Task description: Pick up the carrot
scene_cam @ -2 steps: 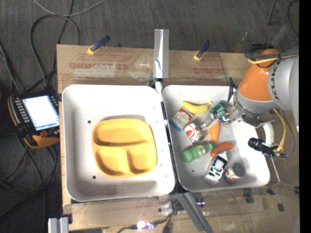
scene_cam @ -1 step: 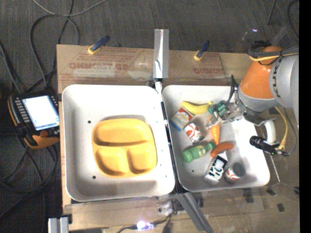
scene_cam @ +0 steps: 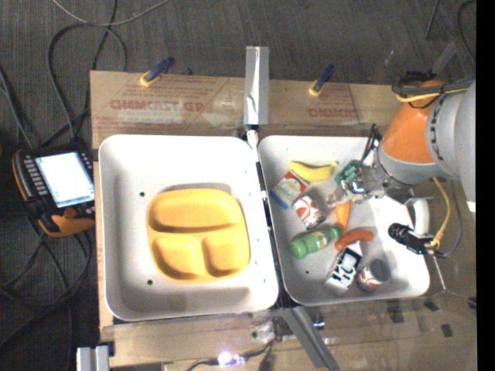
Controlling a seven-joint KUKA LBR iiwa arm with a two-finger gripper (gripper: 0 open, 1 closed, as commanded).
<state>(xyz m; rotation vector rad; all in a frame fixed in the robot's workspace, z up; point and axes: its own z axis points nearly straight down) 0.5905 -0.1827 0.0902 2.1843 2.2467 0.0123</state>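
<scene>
The left bin holds a yellow tray with three compartments. The right bin holds the loose items. From its left side: a small carton, a banana near the far wall, a red-and-white can, and a green bottle lying on its side. The carrot lies near the middle of this bin, just right of the can. It is a short orange taper, with its long axis running roughly near-to-far in the view and its narrower end toward the gripper. A red-orange piece lies just below it, and a black-and-white carton and a dark can sit near the front wall. The gripper hangs just above the carrot's far end; whether it is apart or together cannot be determined.
</scene>
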